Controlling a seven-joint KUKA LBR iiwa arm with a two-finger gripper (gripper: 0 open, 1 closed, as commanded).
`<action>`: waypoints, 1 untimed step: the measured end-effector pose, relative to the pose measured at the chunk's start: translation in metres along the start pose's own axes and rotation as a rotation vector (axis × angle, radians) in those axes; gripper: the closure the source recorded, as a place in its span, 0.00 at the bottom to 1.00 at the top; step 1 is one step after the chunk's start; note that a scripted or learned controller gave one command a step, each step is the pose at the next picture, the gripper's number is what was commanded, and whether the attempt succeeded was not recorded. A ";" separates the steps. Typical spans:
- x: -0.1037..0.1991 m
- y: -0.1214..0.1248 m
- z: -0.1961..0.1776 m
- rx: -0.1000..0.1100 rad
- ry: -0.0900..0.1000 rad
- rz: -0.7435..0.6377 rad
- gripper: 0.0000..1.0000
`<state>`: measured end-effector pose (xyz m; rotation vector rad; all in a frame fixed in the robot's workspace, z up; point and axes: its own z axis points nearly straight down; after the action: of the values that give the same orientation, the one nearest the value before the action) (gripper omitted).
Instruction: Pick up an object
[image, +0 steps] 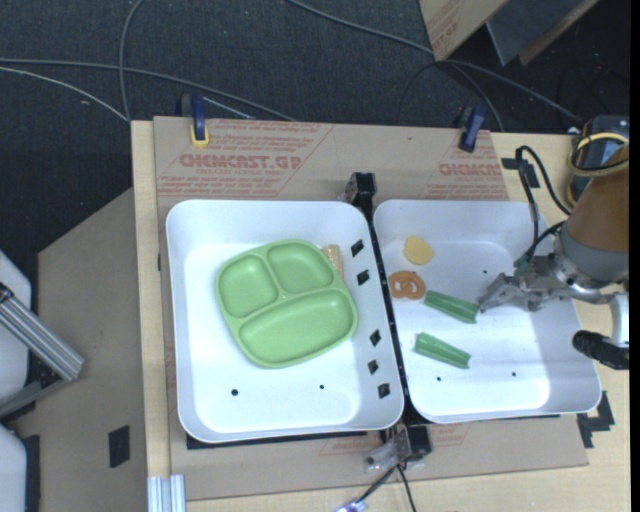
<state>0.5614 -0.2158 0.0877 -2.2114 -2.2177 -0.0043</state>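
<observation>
Bench (250, 160) with two white bins (200, 380) (side by side)

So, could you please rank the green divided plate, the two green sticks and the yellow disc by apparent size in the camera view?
1. green divided plate, by far the largest.
2. The upper green stick and lower green stick look alike, so no ranking between them.
3. yellow disc, smallest.

Around your brown board bench (250, 150) you see dark carpet floor (80, 150) crossed by thin grey cables (125, 60), with cardboard boxes (455, 20) beyond its far-right corner.
</observation>
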 end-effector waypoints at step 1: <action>-0.002 0.001 -0.014 -0.005 -0.006 0.001 1.00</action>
<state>0.5622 -0.2179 0.1015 -2.2175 -2.2219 -0.0034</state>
